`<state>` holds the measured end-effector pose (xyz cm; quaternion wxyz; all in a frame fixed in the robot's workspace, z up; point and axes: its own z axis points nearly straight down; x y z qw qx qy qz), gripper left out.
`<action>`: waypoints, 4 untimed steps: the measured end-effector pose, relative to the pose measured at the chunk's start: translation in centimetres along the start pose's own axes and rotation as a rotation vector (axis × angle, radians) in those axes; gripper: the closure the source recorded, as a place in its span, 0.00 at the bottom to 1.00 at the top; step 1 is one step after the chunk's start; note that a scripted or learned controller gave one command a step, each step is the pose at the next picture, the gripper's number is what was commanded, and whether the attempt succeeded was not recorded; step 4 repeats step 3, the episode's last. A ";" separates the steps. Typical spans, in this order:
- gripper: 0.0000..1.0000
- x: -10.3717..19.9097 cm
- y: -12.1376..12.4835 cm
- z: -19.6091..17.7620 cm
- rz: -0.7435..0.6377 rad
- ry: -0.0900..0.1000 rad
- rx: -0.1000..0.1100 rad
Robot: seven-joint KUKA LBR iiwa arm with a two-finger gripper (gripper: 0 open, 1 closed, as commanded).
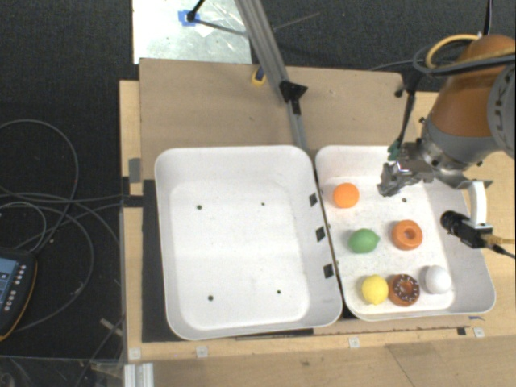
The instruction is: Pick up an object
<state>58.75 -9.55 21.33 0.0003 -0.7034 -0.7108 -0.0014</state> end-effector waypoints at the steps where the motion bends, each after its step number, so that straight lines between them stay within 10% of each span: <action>1: 1.00 5.4 0.7 0.4 0.000 0.000 0.000; 3: 1.00 16.5 0.6 -0.3 0.000 0.000 0.001; 4: 1.00 16.5 0.6 -0.3 0.000 0.000 0.001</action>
